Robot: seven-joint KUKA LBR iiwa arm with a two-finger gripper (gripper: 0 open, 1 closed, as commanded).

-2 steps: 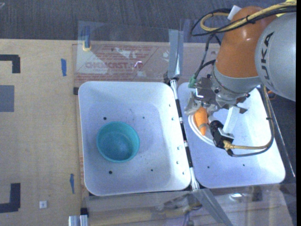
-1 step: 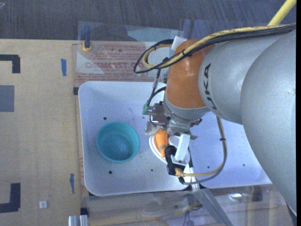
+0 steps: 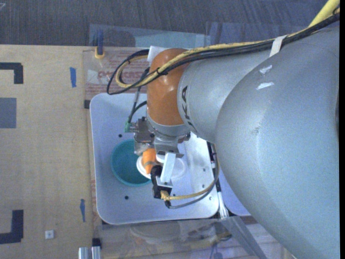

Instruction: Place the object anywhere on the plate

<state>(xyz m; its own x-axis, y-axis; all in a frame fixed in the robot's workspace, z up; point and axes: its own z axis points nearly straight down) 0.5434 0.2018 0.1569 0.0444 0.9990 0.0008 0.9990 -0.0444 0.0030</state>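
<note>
The claw [image 3: 146, 146] hangs under the wrist, near the middle of the left bin [image 3: 105, 117]. The wrist hides it from above, so whether it is wide or narrow cannot be told.

Just below it shows the orange object [image 3: 148, 156]. The object is over the left edge of the white plate [image 3: 142, 169]. Whether it rests on the plate or is held above it cannot be told. A teal bowl [image 3: 125, 163] sits just left of the plate, its right rim near the object and partly under the wrist.

The bowl is apart from the bin's left wall, with a bare white strip between them. The bin's upper left corner and its lower strip along the near wall are bare too. The right side of the bin is covered by the arm [image 3: 269, 123], whose orange band [image 3: 164, 88] stands over the bin's upper middle. A sliver of the second bin [image 3: 236, 203] shows under the arm at the lower right.

The bins sit on a pale plywood table [image 3: 43, 144]. It carries black corner marks, a grey square at the left edge and short bits of blue tape [image 3: 73, 77]. Beyond the table's far edge lies dark grey carpet [image 3: 161, 4].
</note>
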